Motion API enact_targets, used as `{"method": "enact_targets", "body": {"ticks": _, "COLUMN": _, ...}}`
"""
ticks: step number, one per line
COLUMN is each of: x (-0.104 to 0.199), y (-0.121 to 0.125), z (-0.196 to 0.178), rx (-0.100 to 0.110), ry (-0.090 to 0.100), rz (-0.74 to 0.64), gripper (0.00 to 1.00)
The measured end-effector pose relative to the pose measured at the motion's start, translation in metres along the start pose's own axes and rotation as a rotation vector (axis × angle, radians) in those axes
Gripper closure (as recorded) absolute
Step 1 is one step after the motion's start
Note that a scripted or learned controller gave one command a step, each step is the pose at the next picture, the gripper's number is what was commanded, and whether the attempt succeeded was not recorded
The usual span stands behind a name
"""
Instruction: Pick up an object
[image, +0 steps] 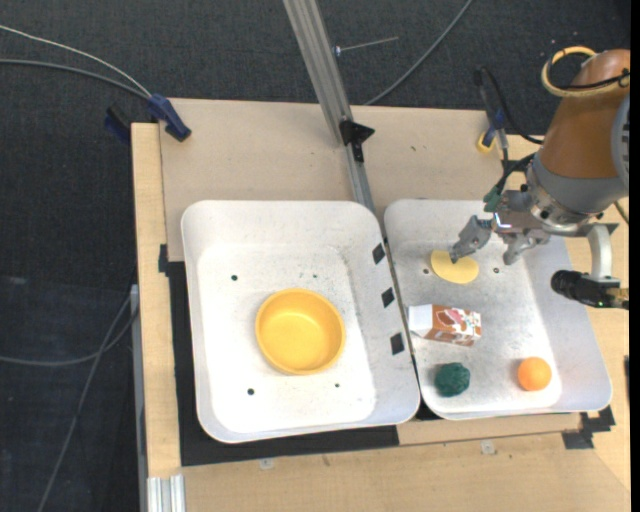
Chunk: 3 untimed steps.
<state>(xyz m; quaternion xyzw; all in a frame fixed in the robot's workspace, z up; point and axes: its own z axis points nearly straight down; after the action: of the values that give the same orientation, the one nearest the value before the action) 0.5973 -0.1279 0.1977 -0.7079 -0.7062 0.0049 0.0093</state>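
The gripper (492, 243) hangs over the right bin (570, 390) near its twelve o'clock edge with its two fingers spread apart and nothing between them, the left finger tip just above a flat pale yellow disc (455, 268). In the same bin a small printed carton (446, 324) lies toward the disc's six o'clock, a dark green ball (452, 378) sits further toward six, and an orange ball (534, 373) rests at the bin's five o'clock corner. The left bin (215, 300) holds a yellow bowl (299, 330) near its centre
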Motion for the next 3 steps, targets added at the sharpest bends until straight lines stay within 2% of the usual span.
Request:
{"method": "enact_targets", "body": {"ticks": 1, "x": 0.001, "y": -0.007, "z": 0.046, "rx": -0.001, "ry": 0.001, "rz": 0.000, "gripper": 0.00}}
{"method": "enact_targets", "body": {"ticks": 2, "x": 0.001, "y": -0.005, "z": 0.030, "rx": -0.012, "ry": 0.000, "rz": 0.001, "gripper": 1.00}}
{"method": "enact_targets", "body": {"ticks": 3, "x": 0.004, "y": -0.002, "z": -0.037, "rx": -0.032, "ry": -0.008, "rz": -0.003, "gripper": 1.00}}
